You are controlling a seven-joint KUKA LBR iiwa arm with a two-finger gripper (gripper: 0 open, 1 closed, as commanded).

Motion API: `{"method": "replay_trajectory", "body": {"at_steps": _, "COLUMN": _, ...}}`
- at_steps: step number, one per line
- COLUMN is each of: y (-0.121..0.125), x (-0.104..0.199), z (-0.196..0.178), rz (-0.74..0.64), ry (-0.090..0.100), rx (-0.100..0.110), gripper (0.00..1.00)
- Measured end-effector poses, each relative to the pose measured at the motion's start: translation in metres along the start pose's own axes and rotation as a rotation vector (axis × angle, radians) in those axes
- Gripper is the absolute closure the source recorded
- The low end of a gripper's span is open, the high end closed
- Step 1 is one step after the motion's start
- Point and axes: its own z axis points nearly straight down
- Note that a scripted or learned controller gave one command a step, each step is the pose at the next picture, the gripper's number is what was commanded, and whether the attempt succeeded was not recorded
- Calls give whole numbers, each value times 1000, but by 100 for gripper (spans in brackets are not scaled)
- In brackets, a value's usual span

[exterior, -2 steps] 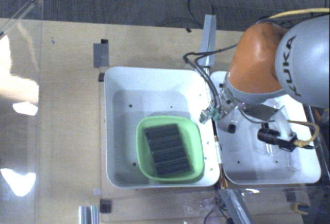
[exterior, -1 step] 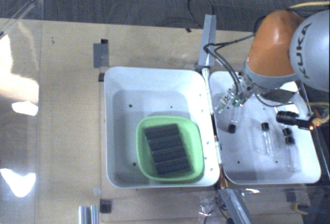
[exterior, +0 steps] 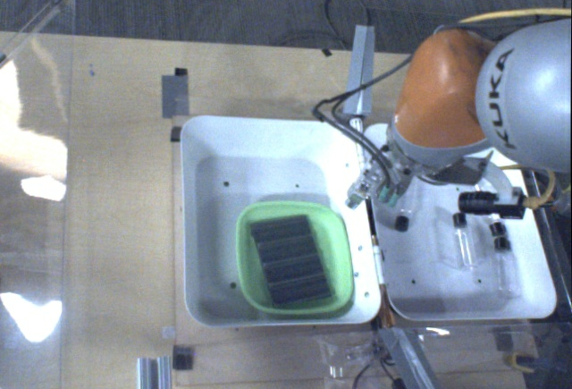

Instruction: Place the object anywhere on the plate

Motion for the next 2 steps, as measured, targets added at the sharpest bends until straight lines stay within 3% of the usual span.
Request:
{"method": "replay_trajectory", "body": {"at_steps": 1, "y": -46, "x": -19, "z": -48, "rz": -228, "ry": -6, "rx": -1, "gripper": 100}}
{"method": "replay_trajectory", "body": {"at_steps": 2, "y": -35, "x": 38, "z": -28, "rz": -526, "ry": 0, "rx": 0, "gripper": 100}}
